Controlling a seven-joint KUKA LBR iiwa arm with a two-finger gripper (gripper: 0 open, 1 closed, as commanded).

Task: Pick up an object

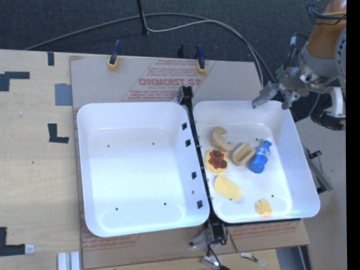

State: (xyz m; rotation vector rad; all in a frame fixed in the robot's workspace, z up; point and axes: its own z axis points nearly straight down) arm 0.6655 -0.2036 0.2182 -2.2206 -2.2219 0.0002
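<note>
Arm: the grey KUKA arm with the orange band [329,35] reaches in from the right edge and sits above the far right corner of the right bin.
Gripper: the two-finger metal gripper [273,96] hangs over the far rim of the right bin, its two grey fingers spread apart with nothing between them.
Right bin: the shallow white plastic bin [292,145] on the right holds all the loose objects.
Blue object: a small blue plastic bottle [259,157] lies near the middle of the right bin, just beside a tan bread-roll-shaped piece [242,153].
Curved piece: a tan croissant-shaped toy [220,138] lies left of the roll, near the divider.
Round piece: a small yellow disc with red toppings [216,161] lies just below the croissant shape.
Yellow pieces: a flat pale yellow oval [227,187] lies nearer the front; a smaller yellow lump [262,207] sits by the front right corner.
Left bin: the second shallow white bin [90,151] sits just beside the right one, touching along a black clipped seam.
Bench: both bins rest on a brown cardboard sheet [157,77] held by two blue and yellow clamps [114,56] at its far edge.
</note>
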